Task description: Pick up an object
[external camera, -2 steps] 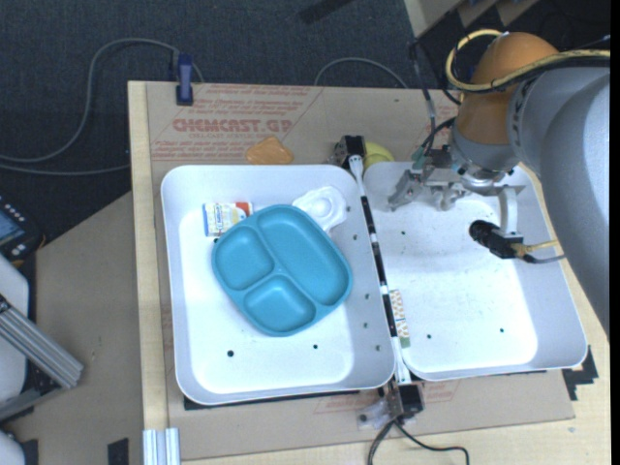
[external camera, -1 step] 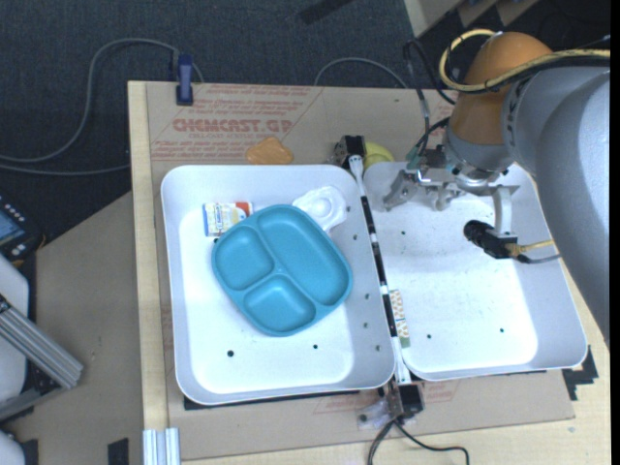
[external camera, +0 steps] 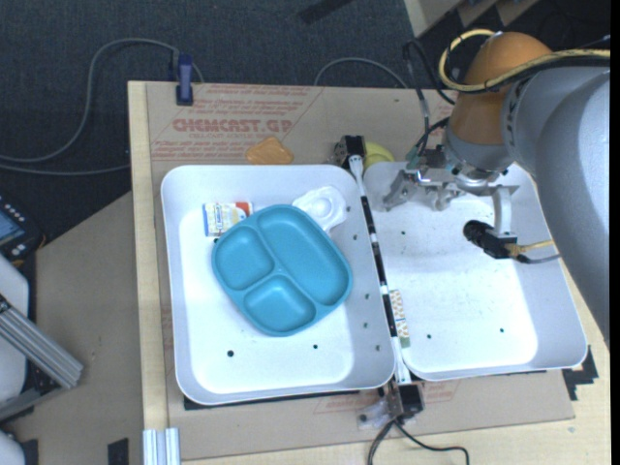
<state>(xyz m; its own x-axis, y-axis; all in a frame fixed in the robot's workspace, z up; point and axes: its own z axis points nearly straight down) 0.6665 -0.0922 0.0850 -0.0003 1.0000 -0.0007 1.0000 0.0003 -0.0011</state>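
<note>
From my seat I see the arm [external camera: 542,95] reaching in from the right, its orange band above the wrist, with the gripper [external camera: 426,184] hanging over the far end of the right bin [external camera: 484,327]. I cannot tell how its jaws stand: the metal parts under the wrist blur together against the white floor, and I can make out nothing between them. A black fitting with a cable sticks out beside the wrist, over the same bin. The things I could pick are in the left bin [external camera: 203,356]: a blue divided plate [external camera: 281,269] with three compartments lies flat near the middle, tilted a little in the frame. Just beyond its far-left edge lies a small white packet [external camera: 225,216] with blue and red print, partly tucked under the plate's rim. At the plate's far-right edge sits a white lid-like piece [external camera: 323,206], touching or just overlapped by the plate. Outside the bins on the table [external camera: 155,289], an orange lump [external camera: 268,150] rests just beyond the left bin's far wall, and a yellow-green object [external camera: 376,155] sits near the gap between the two bins, well clear of the plate.
</note>
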